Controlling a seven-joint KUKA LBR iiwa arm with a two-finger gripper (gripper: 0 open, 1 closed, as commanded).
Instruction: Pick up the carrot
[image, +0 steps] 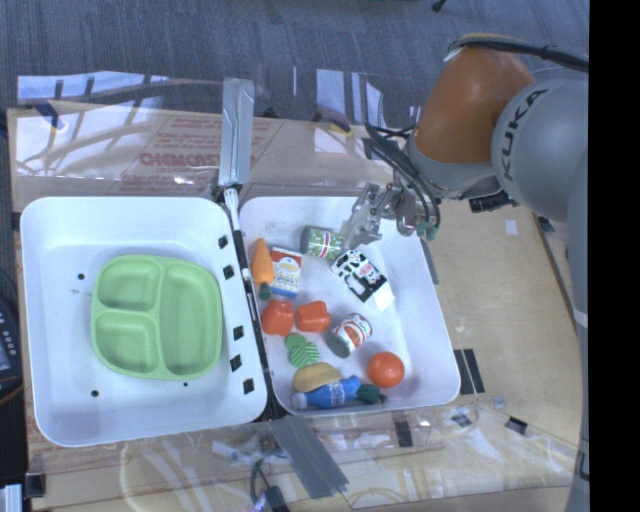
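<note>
The carrot (262, 264) lies in the right bin (440, 340), against its left wall near the far left corner, touching a small white carton (286, 273). The end effector (362, 228) hangs over the bin's far edge, just beside a green can (321, 242); whether it is spread or pressed together cannot be told. A green divided plate (157, 316) sits in the left bin (50, 240).

A light wooden bench (500, 300) fills the scene, its edge toward twelve o'clock covered by glossy clear plastic sheeting (130, 130) over red-lettered cardboard; dark grey carpet (200, 35) lies beyond, and strips of grey tape (310, 455) mark the six o'clock edge
</note>
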